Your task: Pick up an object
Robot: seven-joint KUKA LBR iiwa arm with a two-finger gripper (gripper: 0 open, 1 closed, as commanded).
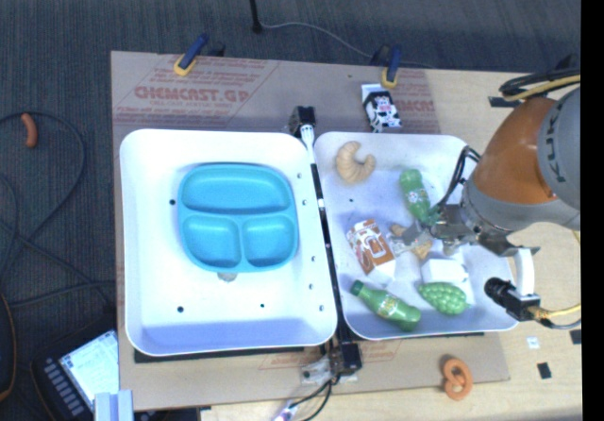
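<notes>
My gripper (430,232) reaches down into the right bin (472,153) from the arm's orange band (514,164). It hangs close over a small tan item (412,240) beside a white block (444,270). Just above it lies a green bottle (413,191). A red and white snack packet (370,247) lies to its left. A second green bottle (387,306) and a bumpy green bunch (444,297) rest near the bin's front wall. A tan croissant (354,161) sits at the back left of this bin.
The left bin (142,249) holds a blue compartment tray (236,216). A small cow-pattern item (381,109) and clamps (192,53) sit on the board behind the bins. An orange pretzel shape (457,377) lies in front of the right bin.
</notes>
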